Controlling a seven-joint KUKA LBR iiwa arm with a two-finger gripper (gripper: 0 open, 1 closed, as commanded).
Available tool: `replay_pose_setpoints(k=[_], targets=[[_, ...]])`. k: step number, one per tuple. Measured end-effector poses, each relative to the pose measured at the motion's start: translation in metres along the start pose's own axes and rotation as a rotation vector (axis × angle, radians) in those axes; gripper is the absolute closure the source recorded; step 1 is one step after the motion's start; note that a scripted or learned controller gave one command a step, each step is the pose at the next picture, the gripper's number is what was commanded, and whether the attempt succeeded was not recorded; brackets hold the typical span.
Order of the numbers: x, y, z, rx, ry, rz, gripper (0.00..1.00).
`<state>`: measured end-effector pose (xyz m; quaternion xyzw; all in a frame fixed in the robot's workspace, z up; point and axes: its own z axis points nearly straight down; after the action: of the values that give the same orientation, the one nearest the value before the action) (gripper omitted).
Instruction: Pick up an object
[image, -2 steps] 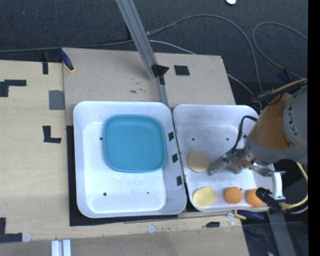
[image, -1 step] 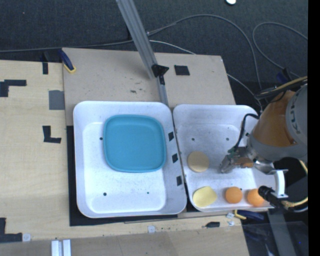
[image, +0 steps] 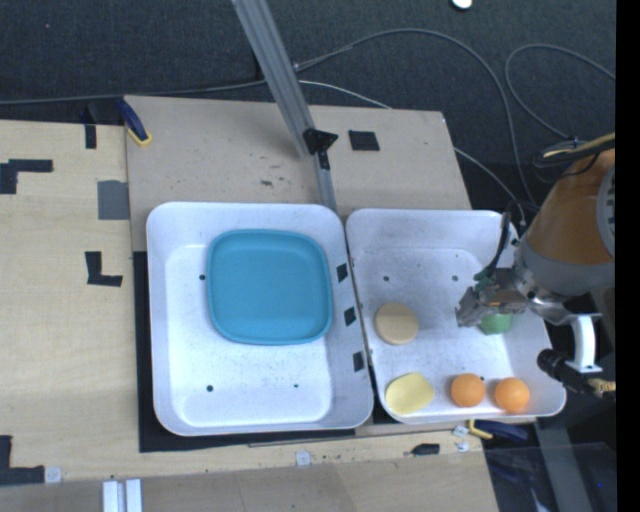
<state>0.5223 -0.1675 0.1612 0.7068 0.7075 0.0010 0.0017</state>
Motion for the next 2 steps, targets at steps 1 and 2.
replay_pose_setpoints(k=[1, 2], targets=[[-0.004, 0.004, -0.043, 0.001, 0.000, 0.001, 1.00], [-0.004, 0.005, -0.074, 0.002, 0.001, 0.000, 1.00]])
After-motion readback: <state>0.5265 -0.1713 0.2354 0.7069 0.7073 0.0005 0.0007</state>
